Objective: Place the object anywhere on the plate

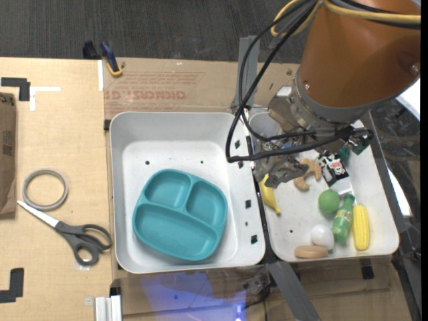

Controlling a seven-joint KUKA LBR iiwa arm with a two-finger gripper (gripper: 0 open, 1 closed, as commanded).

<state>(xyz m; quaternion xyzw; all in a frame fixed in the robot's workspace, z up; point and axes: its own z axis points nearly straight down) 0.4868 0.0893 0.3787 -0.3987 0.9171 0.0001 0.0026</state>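
A teal divided plate (179, 214) lies in the left white bin (124, 179) with nothing on it. My gripper (284, 169) hangs low over the upper left part of the right bin (381, 199), mostly hidden under the orange wrist band (358, 42) and its cables. Just below it lie a small yellow banana (269, 194) and a tan toy piece (306, 174). Whether it touches either one is hidden.
The right bin also holds a green ball (328, 202), a green bottle (343, 221), a yellow corn cob (360, 227), a white egg (322, 235), a sausage (311, 251) and a small black carton (332, 168). Scissors (70, 231) and a tape roll (45, 188) lie on the bench at left.
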